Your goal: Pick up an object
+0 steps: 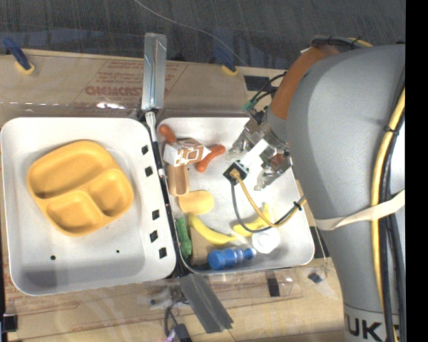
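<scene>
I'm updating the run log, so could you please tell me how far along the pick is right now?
Nothing looks picked yet. The hand hangs over the right-hand shallow white bin, with nothing visibly held. The yellow plastic banana, blue plastic bottle and orange carrot-shaped toy all lie in that bin. The yellow divided plastic tray sits in the left-hand white bin. Descending, grasping and lifting remain.

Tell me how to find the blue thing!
Look in the right bin, the crowded one beside the bin with the yellow tray. Go to its near edge, below the banana. The bottle lies there on its side, the only blue thing among yellow, orange and green neighbours.
</scene>
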You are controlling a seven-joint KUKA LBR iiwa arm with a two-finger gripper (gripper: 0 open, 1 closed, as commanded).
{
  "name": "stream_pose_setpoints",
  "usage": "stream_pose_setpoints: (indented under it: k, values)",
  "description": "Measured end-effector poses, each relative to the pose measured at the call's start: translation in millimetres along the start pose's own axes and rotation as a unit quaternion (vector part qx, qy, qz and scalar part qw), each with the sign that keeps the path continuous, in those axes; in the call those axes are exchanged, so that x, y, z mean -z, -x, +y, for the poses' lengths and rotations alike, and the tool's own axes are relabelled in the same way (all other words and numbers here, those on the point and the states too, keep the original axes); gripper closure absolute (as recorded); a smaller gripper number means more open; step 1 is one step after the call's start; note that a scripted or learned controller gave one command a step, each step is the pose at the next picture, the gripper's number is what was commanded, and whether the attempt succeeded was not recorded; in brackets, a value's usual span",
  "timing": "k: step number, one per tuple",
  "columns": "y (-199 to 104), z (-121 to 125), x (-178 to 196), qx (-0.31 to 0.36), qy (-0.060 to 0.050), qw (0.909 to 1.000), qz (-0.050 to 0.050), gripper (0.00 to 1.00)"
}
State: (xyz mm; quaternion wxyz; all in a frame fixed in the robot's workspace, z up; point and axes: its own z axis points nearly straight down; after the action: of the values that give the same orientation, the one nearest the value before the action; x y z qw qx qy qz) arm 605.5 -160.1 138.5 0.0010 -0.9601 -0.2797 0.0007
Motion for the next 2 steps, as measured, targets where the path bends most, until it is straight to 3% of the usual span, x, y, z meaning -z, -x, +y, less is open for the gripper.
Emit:
stream_pose_setpoints:
  k: [1, 2]
  values:
    - [-31, -12, -28, -0.169, -0.001, 0.9857, -0.001, 0.00]
    - [-58, -32, -42, -0.184, 0.003, 0.9830, -0.002, 0.00]
